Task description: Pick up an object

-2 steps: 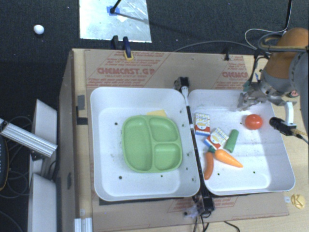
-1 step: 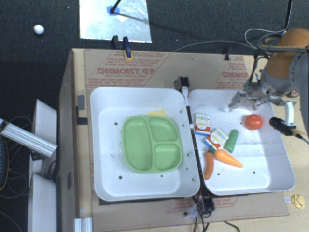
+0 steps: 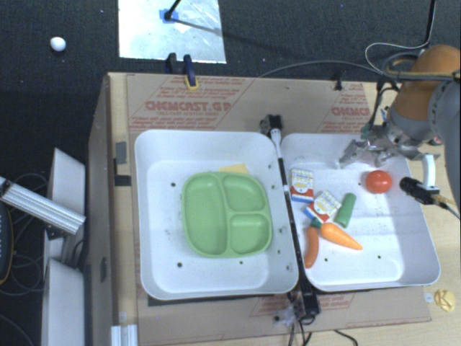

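The gripper (image 3: pixel 366 150) hovers over the right bin's (image 3: pixel 414 265) far edge, fingers seemingly spread and empty; it should centre over the nearby tomato (image 3: pixel 378 182) before descending.

Robotics lab: grey-and-orange robot arm (image 3: pixel 425 85), two shallow white plastic bins (image 3: pixel 166 164) on a cardboard-covered table (image 3: pixel 216 99), loose black cables (image 3: pixel 403 49), dark carpet floor (image 3: pixel 57 13).

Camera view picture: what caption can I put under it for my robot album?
Robot gripper hovers over the right bin near a tomato, carrots and cartons; a green tray fills the left bin.
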Available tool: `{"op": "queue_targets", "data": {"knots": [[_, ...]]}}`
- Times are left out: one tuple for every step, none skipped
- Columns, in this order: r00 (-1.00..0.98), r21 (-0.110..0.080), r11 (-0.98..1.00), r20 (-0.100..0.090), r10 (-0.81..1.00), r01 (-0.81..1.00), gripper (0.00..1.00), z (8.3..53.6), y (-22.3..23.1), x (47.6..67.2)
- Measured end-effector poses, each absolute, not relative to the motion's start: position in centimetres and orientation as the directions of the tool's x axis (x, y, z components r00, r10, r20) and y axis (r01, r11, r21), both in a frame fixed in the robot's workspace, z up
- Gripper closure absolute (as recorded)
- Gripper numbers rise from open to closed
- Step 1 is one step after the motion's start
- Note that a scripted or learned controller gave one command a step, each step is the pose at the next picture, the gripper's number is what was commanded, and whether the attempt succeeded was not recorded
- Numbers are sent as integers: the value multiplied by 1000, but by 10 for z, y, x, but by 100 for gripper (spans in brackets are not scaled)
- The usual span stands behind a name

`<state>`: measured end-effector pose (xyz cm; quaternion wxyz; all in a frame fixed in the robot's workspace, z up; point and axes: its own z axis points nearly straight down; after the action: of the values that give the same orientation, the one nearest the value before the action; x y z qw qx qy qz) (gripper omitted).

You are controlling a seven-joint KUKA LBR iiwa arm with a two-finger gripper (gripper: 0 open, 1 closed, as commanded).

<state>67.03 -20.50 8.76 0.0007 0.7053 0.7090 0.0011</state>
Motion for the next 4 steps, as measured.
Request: {"op": "queue_targets", "data": {"knots": [[-5, 1, 5, 1, 1000, 1000, 0, 86, -205, 670], [-8, 8, 8, -3, 1000, 1000, 100, 98, -205, 671], [-8, 8, 8, -3, 1000, 1000, 0, 98, -205, 671], [-5, 3, 5, 0, 1000, 1000, 0, 88, -205, 670]]}}
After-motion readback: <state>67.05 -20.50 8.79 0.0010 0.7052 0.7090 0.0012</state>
